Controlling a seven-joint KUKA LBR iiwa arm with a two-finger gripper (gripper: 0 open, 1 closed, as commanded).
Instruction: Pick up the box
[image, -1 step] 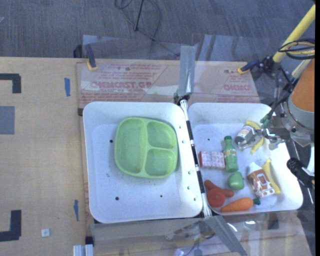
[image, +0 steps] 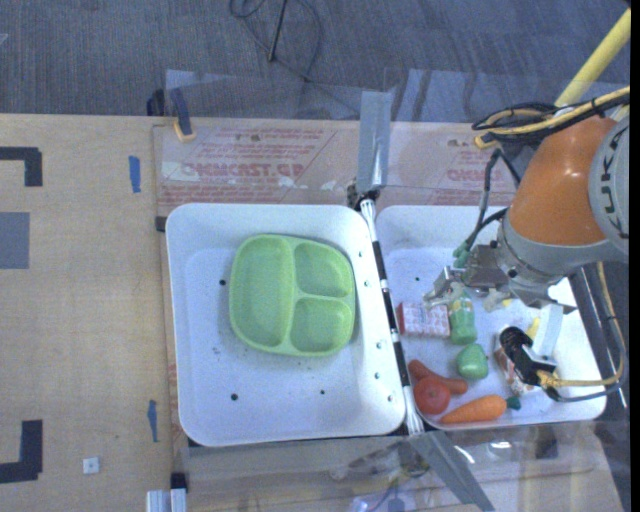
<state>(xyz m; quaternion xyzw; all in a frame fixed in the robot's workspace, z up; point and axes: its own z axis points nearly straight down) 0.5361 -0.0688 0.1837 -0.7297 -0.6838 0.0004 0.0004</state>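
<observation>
On a tabletop (image: 80, 330) sit 2 white bins. The left bin (image: 200, 400) holds a green divided plate (image: 293, 294). In the right bin (image: 420, 240), the box (image: 424, 319) lies flat near the left wall, pink and white. The tool (image: 462, 290) hangs just right of and slightly beyond the box; whether it is apart or together cannot be told. Nearer lie a carrot (image: 474, 409) and a red vegetable (image: 432, 394).

arm (image: 575, 190) cut off at right edge, jaws hidden under wrist, box (image: 424, 319) print too blurred to read
</observation>
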